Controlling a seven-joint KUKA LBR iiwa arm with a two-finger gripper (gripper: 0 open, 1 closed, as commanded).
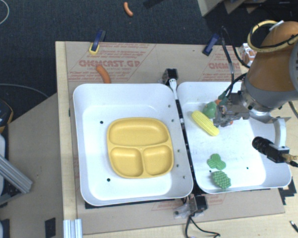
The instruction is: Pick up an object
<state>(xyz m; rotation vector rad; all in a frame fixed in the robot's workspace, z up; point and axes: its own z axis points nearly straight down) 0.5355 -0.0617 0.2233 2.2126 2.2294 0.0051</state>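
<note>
My gripper [222, 117] hangs low over the upper left part of the right bin [268, 175]. A yellow corn cob [204, 123] lies just to its left, slanting toward the bin's middle and almost touching the gripper. A small green item [210, 107] with an orange spot sits right beside the gripper's upper left side. Nearer the front of the same bin lie a light green piece [215, 160] and a darker knobbly green piece [221, 179]. The arm's orange band [275, 48] rises at the right.
The left bin [89, 133] holds a yellow divided plate [139, 147]. An orange sausage-shaped item [104, 73] lies on the board behind the left bin, another [128, 8] on the dark floor. Clamps and cables line the bins' edges.
</note>
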